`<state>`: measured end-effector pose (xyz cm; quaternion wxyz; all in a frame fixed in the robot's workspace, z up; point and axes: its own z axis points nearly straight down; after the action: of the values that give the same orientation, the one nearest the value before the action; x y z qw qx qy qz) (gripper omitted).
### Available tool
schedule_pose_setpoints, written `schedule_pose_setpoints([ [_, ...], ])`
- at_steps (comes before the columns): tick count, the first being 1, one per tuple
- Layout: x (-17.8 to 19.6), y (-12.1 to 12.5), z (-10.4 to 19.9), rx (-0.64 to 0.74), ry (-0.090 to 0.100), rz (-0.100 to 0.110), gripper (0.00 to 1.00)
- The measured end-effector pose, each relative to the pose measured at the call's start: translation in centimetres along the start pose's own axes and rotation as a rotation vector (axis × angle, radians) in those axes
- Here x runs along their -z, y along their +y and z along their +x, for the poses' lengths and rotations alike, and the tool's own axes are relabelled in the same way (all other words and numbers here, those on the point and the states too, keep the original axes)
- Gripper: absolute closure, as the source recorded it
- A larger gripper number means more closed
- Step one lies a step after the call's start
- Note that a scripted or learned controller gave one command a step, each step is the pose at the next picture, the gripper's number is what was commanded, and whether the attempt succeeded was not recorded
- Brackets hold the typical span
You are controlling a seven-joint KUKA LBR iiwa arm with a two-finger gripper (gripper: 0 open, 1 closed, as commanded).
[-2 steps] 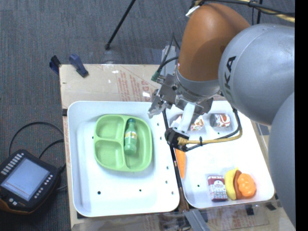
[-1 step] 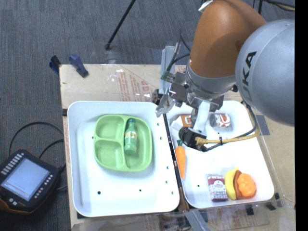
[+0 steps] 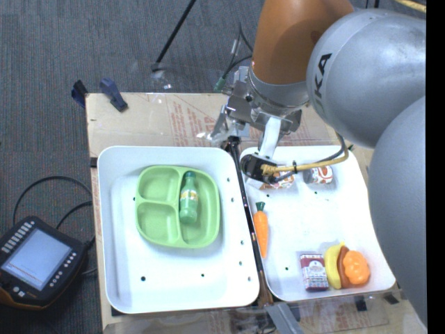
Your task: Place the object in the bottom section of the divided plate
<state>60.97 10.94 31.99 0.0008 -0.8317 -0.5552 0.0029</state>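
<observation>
Apparently the green bottle (image 3: 188,196) lies on its side in the largest compartment of the green divided plate (image 3: 156,218), so it may roll. The opening of the gripper (image 3: 235,143) cannot be told.

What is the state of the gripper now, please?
Gripper: open or closed cannot be told from this view.

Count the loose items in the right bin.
5: carrot by its left wall; red box, yellow fruit, orange fruit along the near edge; red-and-white packet at the back. The arm may hide more.
</observation>
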Motion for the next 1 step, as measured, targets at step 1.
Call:
schedule_pose_setpoints([
  [1, 0.79, -0.14, 0.23, 0.007, -0.003, 0.004, 1.0],
])
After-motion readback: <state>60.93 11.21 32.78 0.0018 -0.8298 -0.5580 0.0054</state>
